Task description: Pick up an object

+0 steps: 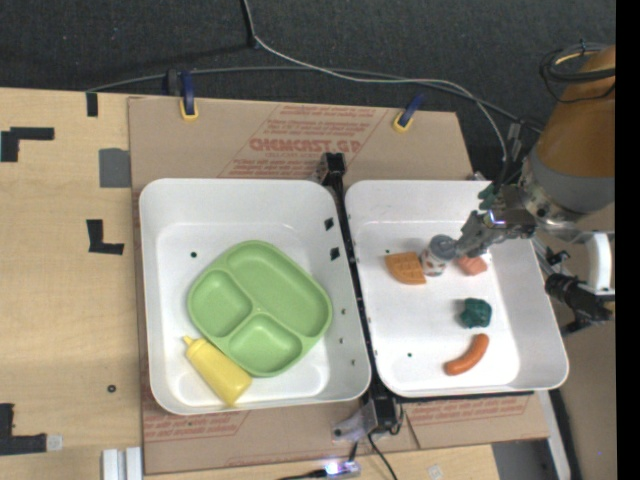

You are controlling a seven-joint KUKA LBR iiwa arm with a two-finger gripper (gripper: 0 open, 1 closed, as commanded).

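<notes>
Hovering low over the right bin (520,368), jaws (440,251) down between an orange wedge (406,268) and a pink piece (473,264) near the bin's far edge; released or clenched, cannot tell. Probably light, stiff toy food, a bit slick: best pinched across the wedge's short sides.

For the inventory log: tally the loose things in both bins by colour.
Green: 2, the divided plate and the small green lump
Yellow: 1, the bottle
Orange: 2, the wedge and the sausage
Pink: 1, the piece by the claw
Total: 6
</notes>
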